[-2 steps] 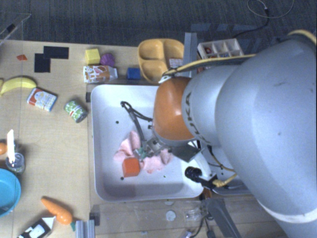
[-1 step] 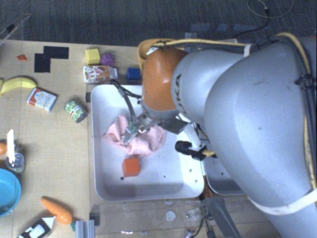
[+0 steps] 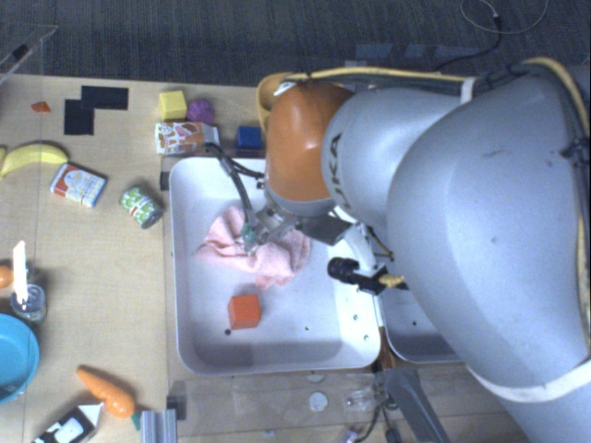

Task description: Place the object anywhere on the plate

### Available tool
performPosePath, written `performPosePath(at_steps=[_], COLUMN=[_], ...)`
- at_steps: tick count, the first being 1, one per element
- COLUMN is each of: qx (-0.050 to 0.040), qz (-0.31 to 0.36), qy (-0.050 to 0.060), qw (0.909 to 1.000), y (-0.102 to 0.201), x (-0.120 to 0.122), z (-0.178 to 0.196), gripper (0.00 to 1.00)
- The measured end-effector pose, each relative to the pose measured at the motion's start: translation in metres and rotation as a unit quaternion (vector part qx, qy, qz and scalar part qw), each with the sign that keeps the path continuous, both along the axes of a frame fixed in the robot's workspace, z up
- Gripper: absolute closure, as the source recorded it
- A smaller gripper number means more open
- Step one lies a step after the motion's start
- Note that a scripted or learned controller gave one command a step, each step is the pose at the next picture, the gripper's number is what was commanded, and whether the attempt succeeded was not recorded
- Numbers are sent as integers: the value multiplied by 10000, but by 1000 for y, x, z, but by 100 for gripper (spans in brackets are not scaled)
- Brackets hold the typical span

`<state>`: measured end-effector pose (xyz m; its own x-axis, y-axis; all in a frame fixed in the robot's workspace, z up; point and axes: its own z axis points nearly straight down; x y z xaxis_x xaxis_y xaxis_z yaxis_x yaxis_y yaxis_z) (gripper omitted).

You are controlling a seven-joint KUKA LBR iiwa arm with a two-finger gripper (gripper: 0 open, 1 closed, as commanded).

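while down at the pink cloth [image 3: 254, 247] in the left bin [image 3: 189, 275], centre of the frame, gripper [image 3: 251, 238] looks buried in the folds; cannot tell whether closed on fabric or not. likely the task's thing, crumpled in the bin's upper half. could lift only a thin pinch and lose it, since loose cloth slides and trails. could also drag over the orange block [image 3: 245, 311] lying just below in the same bin. no plate made out; blue bowl [image 3: 17, 356] at the lower left edge sits well apart, a long carry for a weak hold. right bin [image 3: 416, 344] mostly hidden under the arm.
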<state>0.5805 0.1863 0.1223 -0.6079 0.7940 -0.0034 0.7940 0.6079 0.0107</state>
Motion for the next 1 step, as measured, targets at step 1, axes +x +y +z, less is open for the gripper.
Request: performPosePath(at_steps=[1], qx=[27], qz=[-461], qy=[-89], qw=[9989], y=[-68], x=[29], z=[-23], gripper=[100])
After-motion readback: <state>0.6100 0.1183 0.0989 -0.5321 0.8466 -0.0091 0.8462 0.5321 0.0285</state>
